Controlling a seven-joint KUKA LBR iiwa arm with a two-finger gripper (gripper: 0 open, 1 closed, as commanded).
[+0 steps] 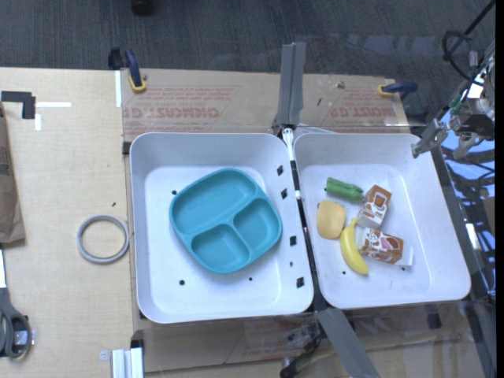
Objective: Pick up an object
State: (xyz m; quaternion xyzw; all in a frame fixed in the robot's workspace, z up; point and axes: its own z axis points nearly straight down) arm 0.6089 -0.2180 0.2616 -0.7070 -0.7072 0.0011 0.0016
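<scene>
The right bin point(441, 235) holds a green pod-shaped piece point(344, 187), a rounded yellow piece point(331, 219), a yellow banana point(353, 252) and two brown-and-white cartons point(376, 205) point(383, 246), all close together left of its middle. A teal divided plate point(227, 219) lies in the left bin point(150, 235). My gripper point(431, 136) hangs at the right bin's far right corner, above the rim and well away from the objects; cables and metal parts blur it.
A grey tape ring point(103, 238) lies on the wooden bench left of the bins, with scissors point(12, 333) at the lower left edge. Clamps point(134, 73) point(398, 89) sit along the cardboard behind the bins. A raised divider point(295, 211) separates the bins.
</scene>
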